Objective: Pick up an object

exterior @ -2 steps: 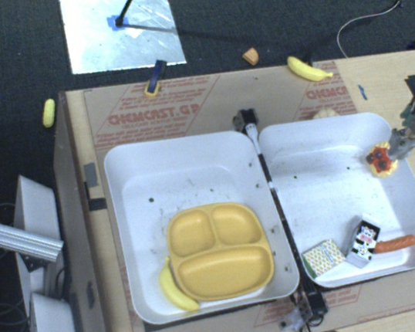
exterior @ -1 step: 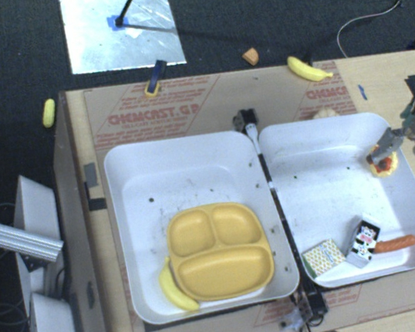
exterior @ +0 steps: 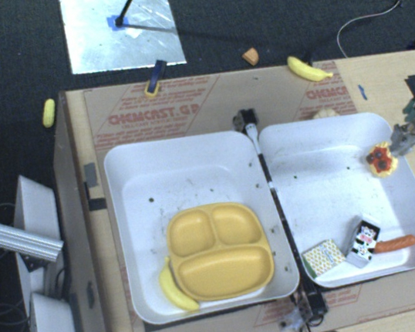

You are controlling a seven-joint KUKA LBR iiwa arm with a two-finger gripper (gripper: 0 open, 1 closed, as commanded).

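1. Gripper [exterior: 404,136] is hovering at the right bin's [exterior: 319,132] far right rim; finger opening cannot be told
2. Red-and-yellow toy [exterior: 381,159] is lying just beside it, inside the bin

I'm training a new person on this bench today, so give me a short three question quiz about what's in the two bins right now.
1. True or false: the yellow divided plate lies in the left bin.
2. Which thing lies closest to the gripper? A. the hot dog B. the red and yellow toy C. the banana in the left bin
3. Fill in: the small black and white carton lies in the ____ bin.

Key
1. True.
2. B; the toy sits by the right bin's far right wall, just beside the gripper.
3. Right, between the green and white packet and the hot dog.
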